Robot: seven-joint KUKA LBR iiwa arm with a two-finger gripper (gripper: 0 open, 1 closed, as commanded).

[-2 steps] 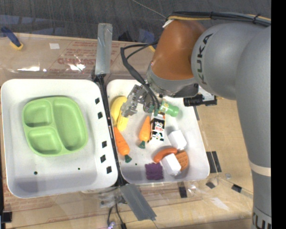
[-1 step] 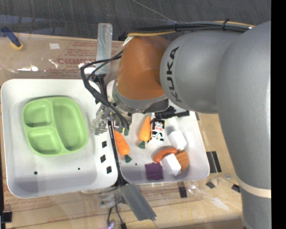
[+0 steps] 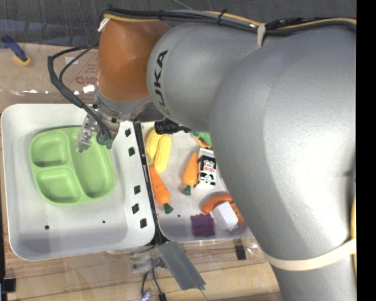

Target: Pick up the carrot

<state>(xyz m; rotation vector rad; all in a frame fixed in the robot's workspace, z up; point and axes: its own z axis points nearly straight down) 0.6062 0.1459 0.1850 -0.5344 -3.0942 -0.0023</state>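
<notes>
Two orange carrots lie in the right bin (image 3: pixel 175 234). One carrot (image 3: pixel 160 187) rests along the bin's left wall with its green end toward the front. The other carrot (image 3: pixel 190 170) lies a little to its right, next to a small printed box. My gripper (image 3: pixel 94 137) hangs over the left bin, above the right edge of a green divided plate (image 3: pixel 62 168), well left of both carrots. Its fingers stand apart with nothing between them. The arm's bulk hides the right part of the right bin.
A yellow banana-like piece (image 3: pixel 158 150) lies behind the carrots. A small black-and-white box (image 3: pixel 207 170), a purple block (image 3: pixel 202 224) and an orange-and-white item (image 3: pixel 220 211) sit nearby. The divider wall (image 3: pixel 141 187) separates the bins.
</notes>
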